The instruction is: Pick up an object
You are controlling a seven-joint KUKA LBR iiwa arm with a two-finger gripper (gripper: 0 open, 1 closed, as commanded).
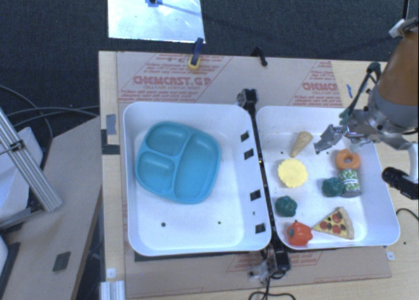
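The right bin point(386, 226) holds several toy foods: a tan cone point(301, 143), a yellow round piece point(292, 173), an orange donut point(347, 160), a teal and green can point(343, 185), a dark green piece point(285, 206), a red pepper point(298, 233) and a pizza slice point(335, 223). My gripper point(329, 140) hangs over the bin's upper right part, between the cone and the donut. It is open and nothing sits between its fingers. The arm reaches in from the right edge.
The left bin point(196, 233) carries a blue divided plate point(177, 162). A black divider point(256, 161) with clips runs between the two bins. Behind the bins on the cardboard sheet lies a small yellow and blue tool point(195, 56).
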